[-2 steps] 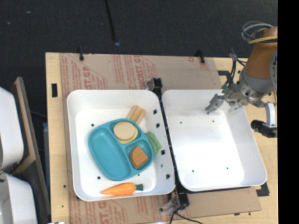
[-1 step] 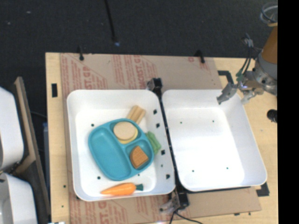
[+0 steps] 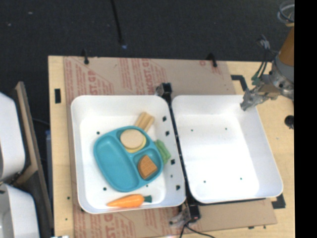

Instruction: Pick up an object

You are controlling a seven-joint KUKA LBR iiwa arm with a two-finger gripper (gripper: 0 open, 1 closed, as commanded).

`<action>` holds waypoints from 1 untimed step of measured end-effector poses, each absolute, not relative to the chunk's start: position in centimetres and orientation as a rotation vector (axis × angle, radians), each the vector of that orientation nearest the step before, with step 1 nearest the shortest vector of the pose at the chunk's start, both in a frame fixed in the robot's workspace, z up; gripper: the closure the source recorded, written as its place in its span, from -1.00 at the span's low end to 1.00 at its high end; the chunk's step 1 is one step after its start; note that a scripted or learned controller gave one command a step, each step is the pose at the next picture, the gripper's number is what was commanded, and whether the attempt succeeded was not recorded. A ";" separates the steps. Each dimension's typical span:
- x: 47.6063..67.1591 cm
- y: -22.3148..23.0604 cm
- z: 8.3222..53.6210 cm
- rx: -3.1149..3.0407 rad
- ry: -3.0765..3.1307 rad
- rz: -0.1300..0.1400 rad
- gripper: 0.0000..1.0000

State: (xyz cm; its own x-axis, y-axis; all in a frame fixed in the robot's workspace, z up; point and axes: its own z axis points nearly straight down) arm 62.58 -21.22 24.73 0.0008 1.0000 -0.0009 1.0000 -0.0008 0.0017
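Lowest in frame, an orange toy carrot lies in the left bin below a blue tray holding 2 foods. Upper right, the gripper hovers over the right bin's rim, probably between tries.

Red print on cardboard, perhaps illegible.
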 end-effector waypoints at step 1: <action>62.6 -21.2 24.7 2.221 2.220 0.000 -1.00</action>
